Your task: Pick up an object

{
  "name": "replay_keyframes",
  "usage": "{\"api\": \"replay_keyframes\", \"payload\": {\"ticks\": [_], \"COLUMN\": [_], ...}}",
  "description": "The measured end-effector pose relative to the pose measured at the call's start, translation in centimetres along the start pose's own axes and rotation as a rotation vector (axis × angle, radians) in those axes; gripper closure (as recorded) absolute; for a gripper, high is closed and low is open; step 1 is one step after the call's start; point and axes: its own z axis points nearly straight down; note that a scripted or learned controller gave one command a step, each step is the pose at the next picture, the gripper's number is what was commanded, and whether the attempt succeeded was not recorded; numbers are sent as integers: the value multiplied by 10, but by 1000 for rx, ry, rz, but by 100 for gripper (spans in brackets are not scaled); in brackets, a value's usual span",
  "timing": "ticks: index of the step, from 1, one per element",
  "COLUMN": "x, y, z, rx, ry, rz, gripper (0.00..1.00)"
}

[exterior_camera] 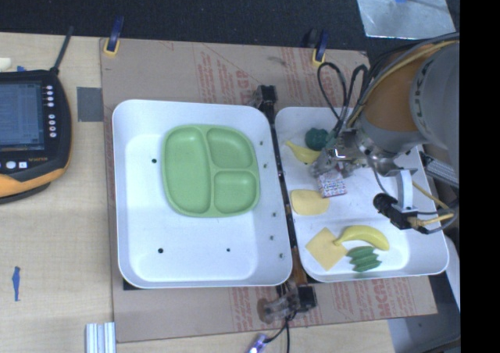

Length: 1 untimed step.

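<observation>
I am seeing the gripper (334,180) hanging mid right bin (433,265) (items crowding it); its opening I cannot tell.

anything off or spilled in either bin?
Nothing stands out. The green divided plate sits flat in the left bin. The banana, yellow pieces and green items lie loose inside the right bin, none over the rim. The gripper is low there.
</observation>
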Motion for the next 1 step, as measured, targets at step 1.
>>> {"api": "replay_keyframes", "payload": {"ticks": [1], "x": [76], "y": [46], "z": [-85], "rx": [-2], "ry": [1], "rz": [3], "gripper": [100]}}
